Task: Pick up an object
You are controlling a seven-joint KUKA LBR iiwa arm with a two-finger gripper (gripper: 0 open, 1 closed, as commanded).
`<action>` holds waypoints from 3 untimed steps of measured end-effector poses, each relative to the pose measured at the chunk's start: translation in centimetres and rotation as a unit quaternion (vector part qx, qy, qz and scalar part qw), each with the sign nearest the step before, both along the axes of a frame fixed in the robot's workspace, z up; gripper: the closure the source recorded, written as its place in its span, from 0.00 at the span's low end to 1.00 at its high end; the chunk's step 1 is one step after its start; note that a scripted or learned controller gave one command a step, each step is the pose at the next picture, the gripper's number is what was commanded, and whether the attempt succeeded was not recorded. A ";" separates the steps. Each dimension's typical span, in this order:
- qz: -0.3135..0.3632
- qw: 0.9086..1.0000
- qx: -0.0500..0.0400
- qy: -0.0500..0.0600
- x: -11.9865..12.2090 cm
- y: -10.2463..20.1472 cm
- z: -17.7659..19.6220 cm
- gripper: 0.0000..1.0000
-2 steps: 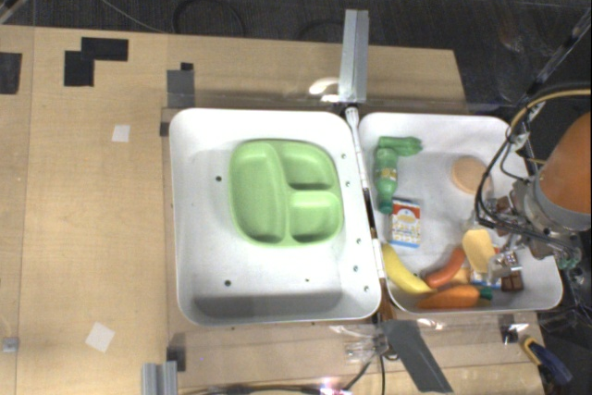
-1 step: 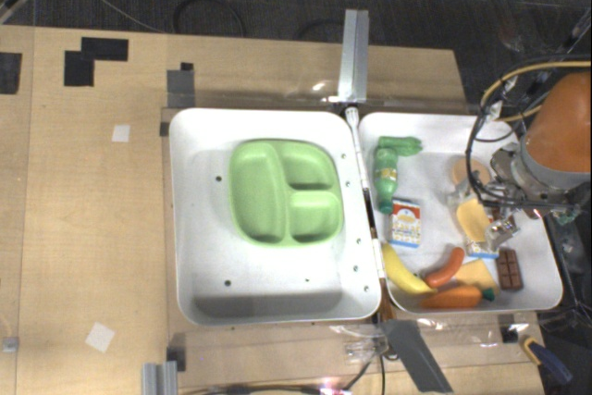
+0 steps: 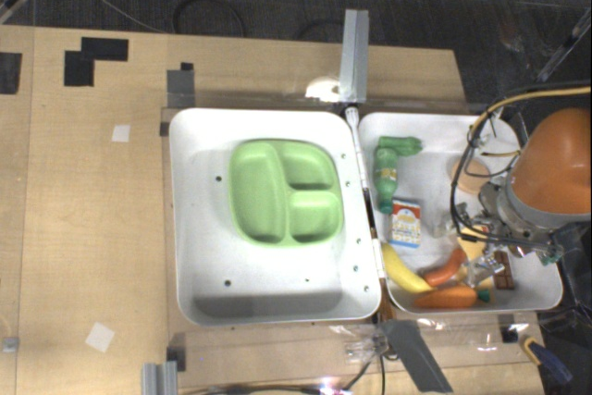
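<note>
Far out from the gripper (image 3: 487,271), toward the view's left: left bin (image 3: 185,199), holding a green divided tray (image 3: 282,190) lying flat near the middle of it. Well apart from the tool, no obstacle to it.

Nearer, past the shared bin wall, inside the right bin (image 3: 550,296): green bottle (image 3: 387,166), up and left of the gripper, long axis running up and down the view, broader end toward the top edge. Just below it, a small printed carton (image 3: 405,224), upright in the view, standing between bottle and banana.

Closer still, left of the gripper and a little lower: banana (image 3: 402,268), long axis slanting from upper left down to lower right, lower tip close against the orange carrot-shaped piece (image 3: 451,298). That piece lying almost level across the view, just below and left of the tool. A second reddish-orange piece (image 3: 444,271) slanting up toward the gripper, very near it; touching or not, cannot tell.

Gripper itself low over the bin's near right corner, hung with dark cables (image 3: 462,199). Open or closed: cannot tell. Nothing seen gripped.
</note>
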State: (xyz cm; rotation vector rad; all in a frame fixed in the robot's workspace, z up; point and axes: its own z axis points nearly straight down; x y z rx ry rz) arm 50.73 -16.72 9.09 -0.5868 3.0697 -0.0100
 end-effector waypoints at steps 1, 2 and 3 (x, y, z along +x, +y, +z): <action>-0.012 1.000 0.000 0.000 2.9 -3.9 -0.1 0.00; 0.043 0.999 -0.001 -0.001 -0.7 -0.1 0.0 0.00; 0.111 0.994 -0.002 0.000 2.5 -3.9 -0.1 0.00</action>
